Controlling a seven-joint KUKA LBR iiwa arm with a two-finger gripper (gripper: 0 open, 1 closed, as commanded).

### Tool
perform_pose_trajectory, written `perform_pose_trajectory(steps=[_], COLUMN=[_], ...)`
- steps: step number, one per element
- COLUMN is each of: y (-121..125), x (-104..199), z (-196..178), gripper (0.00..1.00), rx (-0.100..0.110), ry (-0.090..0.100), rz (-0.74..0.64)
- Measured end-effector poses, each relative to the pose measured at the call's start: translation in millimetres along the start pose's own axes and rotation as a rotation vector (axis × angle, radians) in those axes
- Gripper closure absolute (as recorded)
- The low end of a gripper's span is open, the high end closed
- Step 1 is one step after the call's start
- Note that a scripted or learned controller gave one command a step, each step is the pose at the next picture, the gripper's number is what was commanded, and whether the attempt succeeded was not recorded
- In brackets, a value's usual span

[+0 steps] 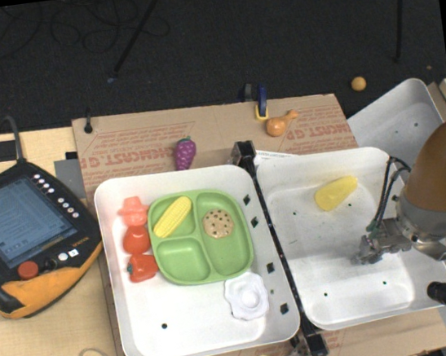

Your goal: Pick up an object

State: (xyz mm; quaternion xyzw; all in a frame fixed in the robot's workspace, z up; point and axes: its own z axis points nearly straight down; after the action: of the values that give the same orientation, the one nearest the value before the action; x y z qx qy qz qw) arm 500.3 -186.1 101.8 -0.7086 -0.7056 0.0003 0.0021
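We see a soft yellow, oval object (336,192) lying flat on the floor of the right-hand white bin (347,299), close to that bin's far edge and a little toward its right side. Its long axis is slightly tilted, with the right end nearer the far edge. We find it resting alone on the bin floor, touching no wall, well apart from the near edge.

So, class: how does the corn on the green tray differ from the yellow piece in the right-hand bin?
The corn lies in a compartment of the green tray in the left bin; the yellow piece lies on the right bin floor. The corn looks ridged, the yellow piece smooth. Both are yellow and elongated.
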Motion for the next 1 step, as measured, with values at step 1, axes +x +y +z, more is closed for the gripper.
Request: perform_pose_trajectory(steps=[1], y=[0.9], x=[-4.0], z=[-62.8], gripper=[1.0], rx=[-0.007], ry=[-0.004], rz=[-0.003])
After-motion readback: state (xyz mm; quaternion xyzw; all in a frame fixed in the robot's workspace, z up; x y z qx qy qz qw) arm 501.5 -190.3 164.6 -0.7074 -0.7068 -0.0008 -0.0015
